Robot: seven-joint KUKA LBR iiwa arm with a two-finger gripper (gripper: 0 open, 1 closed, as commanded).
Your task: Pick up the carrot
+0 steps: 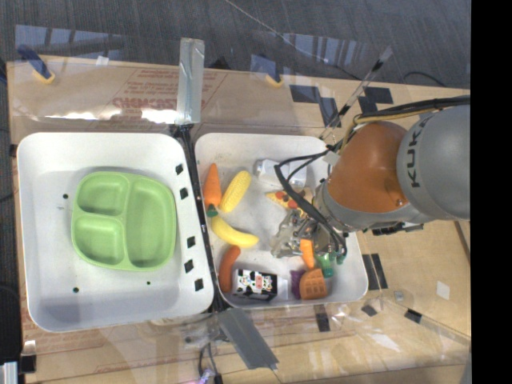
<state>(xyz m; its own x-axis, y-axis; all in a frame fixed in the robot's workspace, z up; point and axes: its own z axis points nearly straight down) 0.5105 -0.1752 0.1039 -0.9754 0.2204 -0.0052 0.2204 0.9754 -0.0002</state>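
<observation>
Reaching in from the right, the grey KUKA arm (416, 174) hung over the right bin (240, 144), its gripper (294, 234) low among the toys; whether its jaws stood wide or narrow could not be told. The carrot (212, 187) lay against that bin's left wall, well apart from the gripper, beside a corn cob (236, 191) and above a banana (233, 233). A green divided plate (125, 221) sat in the left bin (48, 294).
</observation>
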